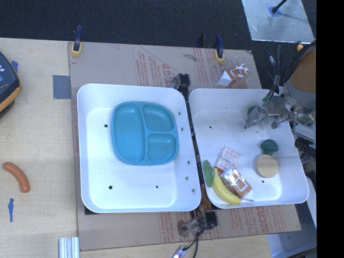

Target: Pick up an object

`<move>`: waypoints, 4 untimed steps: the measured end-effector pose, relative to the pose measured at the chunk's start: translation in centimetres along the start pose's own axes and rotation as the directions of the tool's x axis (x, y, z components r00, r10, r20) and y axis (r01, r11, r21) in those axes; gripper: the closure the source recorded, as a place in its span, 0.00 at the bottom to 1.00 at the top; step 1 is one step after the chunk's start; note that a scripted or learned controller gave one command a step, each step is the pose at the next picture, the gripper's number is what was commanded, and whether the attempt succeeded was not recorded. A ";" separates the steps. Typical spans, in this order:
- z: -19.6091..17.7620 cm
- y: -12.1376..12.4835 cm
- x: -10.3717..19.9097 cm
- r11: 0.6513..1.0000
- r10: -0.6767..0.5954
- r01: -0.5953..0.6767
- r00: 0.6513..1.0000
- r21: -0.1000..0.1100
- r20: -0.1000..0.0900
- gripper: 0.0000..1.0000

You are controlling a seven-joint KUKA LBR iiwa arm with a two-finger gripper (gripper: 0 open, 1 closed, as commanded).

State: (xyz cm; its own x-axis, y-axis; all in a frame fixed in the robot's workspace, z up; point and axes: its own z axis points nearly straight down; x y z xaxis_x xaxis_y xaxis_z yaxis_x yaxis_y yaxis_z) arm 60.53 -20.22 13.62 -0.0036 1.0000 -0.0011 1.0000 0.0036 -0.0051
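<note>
In the right bin (215, 106), spread, empty jaws hang above the green object (269, 146).

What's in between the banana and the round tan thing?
In the camera view, a small snack packet lies between the banana and the round tan thing.

- The arm (301, 74) is cut off at the right edge; just its orange band and wrist show.
- The gripper (263, 118) is small and blurred over the right bin (215, 106).
- A yellow-and-black device (6, 85) on the worktop (37, 144) is cut by the left edge.
- The banana (223, 190) lies partly under a snack packet (236, 181), whose print is too small to read.
- A green thing (207, 172) beside the banana is too small to identify.
</note>
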 end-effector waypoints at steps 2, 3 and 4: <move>4.3 5.1 2.2 1.000 0.000 0.000 1.000 0.000 0.000 0.00; -1.5 4.7 -1.1 1.000 0.001 -0.001 1.000 -0.006 0.000 0.00; 3.9 5.1 -0.9 1.000 -0.003 0.003 1.000 0.001 -0.001 0.00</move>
State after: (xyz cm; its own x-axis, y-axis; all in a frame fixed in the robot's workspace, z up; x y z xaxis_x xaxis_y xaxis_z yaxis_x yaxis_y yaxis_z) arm 65.57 -21.09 9.74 -0.0062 1.0000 -0.0001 1.0000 0.0062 -0.0057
